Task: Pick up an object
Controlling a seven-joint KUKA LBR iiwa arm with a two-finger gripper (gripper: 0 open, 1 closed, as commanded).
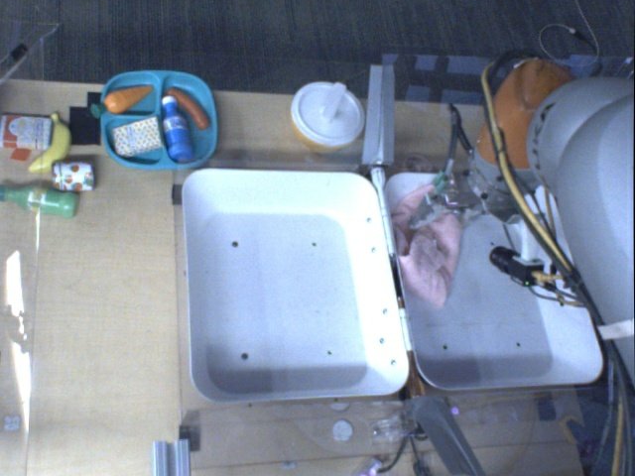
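So the pincer is sitting low in the right bin, and honestly I can't tell if it's apart or clamped. The pink cloth is lying crumpled right under and just in front of it, touching its tip. The left bin is sitting off to its far side, past the cloth.

the arm runs off the right edge and hides the right bin's far corner.

Cloth lies in the right bin, against its left wall.
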